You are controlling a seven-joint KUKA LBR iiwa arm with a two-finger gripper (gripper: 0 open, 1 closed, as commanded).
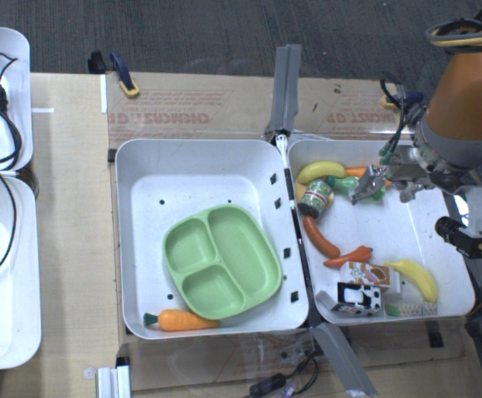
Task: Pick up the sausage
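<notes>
the grey arm (464,98) with its orange band reaches in from the right and bends down over the upper part of the right bin (456,247). its wrist hangs above the bin's far right corner, and the pincer (372,182) points leftward, low over the bin floor. whether the pincer is wide or narrow cannot be told from this slant; something green sits right at its tip, but it is too blurred to say if it is held.

the sausage (320,237), reddish-orange and long, lies on the floor of the right bin near its left wall, below the small green can (315,197) and well apart from the pincer. a yellow banana (320,171) lies above the can, and a second banana (416,277) lies toward the bin's lower right. an orange chilli-shaped piece (348,258) lies just beside the sausage's lower end, above a small carton (361,295).

in the left bin (141,222) a green divided plate (221,261) rests tilted, with a carrot (181,320) by its lower edge. both bins stand on the tabletop (66,181).
</notes>
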